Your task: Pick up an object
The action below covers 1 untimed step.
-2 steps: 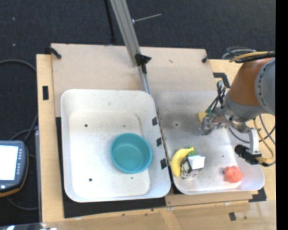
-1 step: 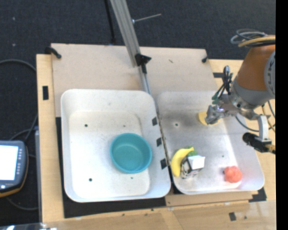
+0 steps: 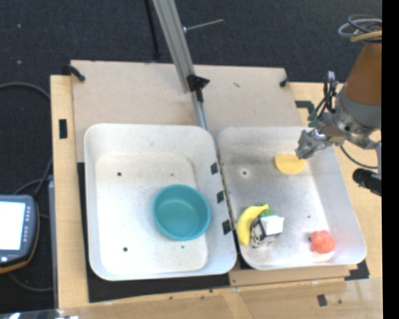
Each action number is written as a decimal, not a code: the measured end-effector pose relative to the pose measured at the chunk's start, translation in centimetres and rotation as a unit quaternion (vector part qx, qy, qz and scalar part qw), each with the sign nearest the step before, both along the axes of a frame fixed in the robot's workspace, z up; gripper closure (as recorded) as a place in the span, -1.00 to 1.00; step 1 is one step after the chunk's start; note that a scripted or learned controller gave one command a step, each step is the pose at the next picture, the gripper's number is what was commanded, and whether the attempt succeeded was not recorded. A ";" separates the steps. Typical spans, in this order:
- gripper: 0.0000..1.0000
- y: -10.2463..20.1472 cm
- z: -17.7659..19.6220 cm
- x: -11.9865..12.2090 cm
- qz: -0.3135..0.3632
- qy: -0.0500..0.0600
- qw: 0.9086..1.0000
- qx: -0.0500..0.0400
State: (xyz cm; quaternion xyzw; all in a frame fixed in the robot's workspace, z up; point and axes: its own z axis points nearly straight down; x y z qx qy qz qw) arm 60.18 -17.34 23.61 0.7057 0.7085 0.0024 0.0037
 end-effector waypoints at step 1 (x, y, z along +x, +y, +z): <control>1.00 -0.1 0.1 0.1 0.001 0.003 1.000 0.000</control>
